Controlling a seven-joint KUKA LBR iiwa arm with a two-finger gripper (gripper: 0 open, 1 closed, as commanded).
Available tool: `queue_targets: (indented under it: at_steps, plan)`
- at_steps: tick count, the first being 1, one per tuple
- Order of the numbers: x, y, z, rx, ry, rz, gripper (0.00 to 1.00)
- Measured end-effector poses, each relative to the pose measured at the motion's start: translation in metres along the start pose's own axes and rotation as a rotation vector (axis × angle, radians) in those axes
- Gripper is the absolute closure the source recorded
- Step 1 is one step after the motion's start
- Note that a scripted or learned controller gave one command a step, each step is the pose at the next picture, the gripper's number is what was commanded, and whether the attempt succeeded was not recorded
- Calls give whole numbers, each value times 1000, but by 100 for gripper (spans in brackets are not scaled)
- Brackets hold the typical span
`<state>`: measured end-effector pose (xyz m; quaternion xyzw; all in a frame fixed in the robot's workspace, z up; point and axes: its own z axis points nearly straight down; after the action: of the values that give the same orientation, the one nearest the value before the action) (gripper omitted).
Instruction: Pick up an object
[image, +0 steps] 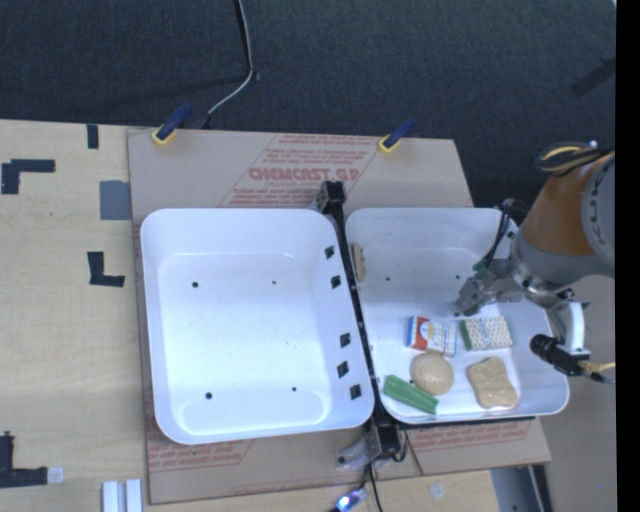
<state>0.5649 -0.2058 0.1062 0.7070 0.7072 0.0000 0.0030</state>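
Note:
The right bin (420, 235) holds several small items near its front. A red, white and orange carton (432, 335) lies beside a white packet with a green pattern (487, 332). In front of them sit a round beige lump (432, 373), a beige bread-like piece (492, 383) and a green bar (410, 395). My gripper (472, 298) hangs low over the bin, just behind the carton and the packet and a little above them in the view. Nothing shows in its grasp.
The left bin (240, 320) sits alongside, divided from the right one by a black clipped seam (345, 300). A small tan piece (358, 263) lies by the right bin's left wall. The arm's orange band (560, 215) overhangs the right rim.

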Motion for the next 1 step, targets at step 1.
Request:
queue_targets:
  at_steps: [1]
  plan:
    - [0,0,-9,1,0,0,100]
